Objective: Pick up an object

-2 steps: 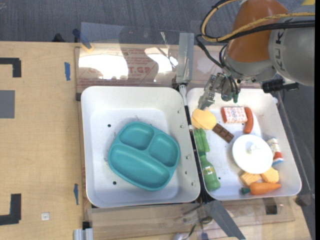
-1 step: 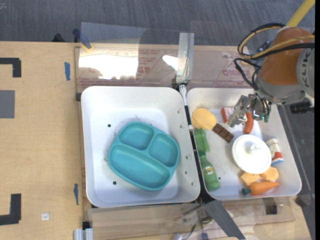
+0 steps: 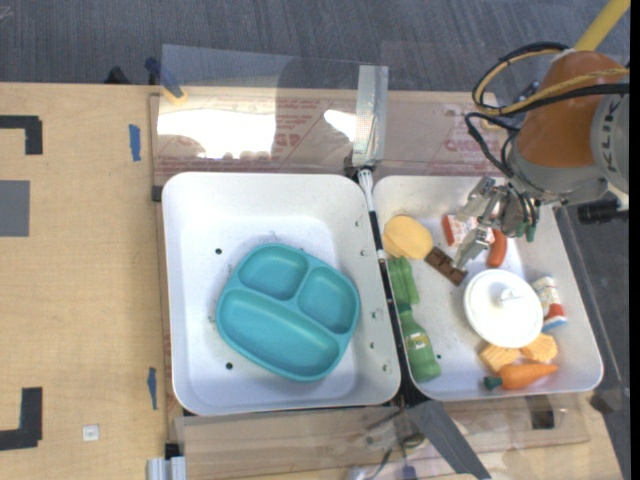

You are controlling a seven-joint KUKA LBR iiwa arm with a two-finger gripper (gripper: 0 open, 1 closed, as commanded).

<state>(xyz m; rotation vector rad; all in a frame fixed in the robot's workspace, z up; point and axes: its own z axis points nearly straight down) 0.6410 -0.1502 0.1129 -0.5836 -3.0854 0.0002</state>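
Nearest me in the right bin [image 3: 585,363], a carrot [image 3: 520,375] lies against the front wall, a white lid [image 3: 503,304] just behind it, and a green bottle [image 3: 412,318] along the divider. Farther back sits the yellow lemon [image 3: 408,236]: probably light, hard and smooth, best pinched across its middle. The gripper [image 3: 490,230] hangs just right of it, above small red pieces; whether its fingers are apart I cannot tell. The left bin [image 3: 190,298] holds a teal tray [image 3: 288,311]. Beyond lie a wooden bench [image 3: 70,268] and grey carpet [image 3: 300,13].
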